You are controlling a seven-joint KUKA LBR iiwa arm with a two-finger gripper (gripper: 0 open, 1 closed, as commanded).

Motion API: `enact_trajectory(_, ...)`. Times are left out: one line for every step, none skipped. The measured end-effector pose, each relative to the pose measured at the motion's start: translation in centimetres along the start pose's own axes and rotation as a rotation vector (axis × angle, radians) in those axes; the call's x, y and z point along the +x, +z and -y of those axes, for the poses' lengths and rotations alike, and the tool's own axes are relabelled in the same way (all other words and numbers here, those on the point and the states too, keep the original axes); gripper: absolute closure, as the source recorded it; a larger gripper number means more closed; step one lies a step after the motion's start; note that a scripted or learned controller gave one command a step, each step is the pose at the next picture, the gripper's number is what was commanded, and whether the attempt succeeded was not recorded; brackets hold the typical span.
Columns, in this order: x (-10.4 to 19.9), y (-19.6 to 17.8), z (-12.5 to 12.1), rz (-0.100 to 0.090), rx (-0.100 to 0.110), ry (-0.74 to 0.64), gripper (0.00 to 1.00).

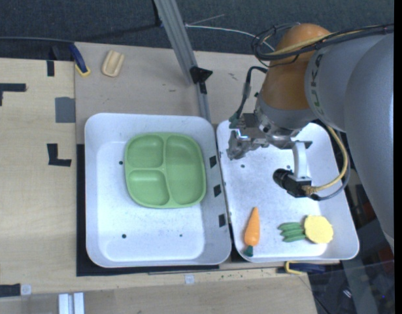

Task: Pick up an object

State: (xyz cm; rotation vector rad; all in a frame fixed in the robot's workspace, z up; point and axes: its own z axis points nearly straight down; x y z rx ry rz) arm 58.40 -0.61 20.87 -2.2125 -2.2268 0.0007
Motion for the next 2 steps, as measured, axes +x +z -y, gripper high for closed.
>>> enact_trajectory(6.1, 0.1, -1.3, -0.001, -0.001, -0.002, 1.00)
enact_trajectory(10.6, -1.6, -2.5, 0.000, -0.002, 0.000, 1.00)
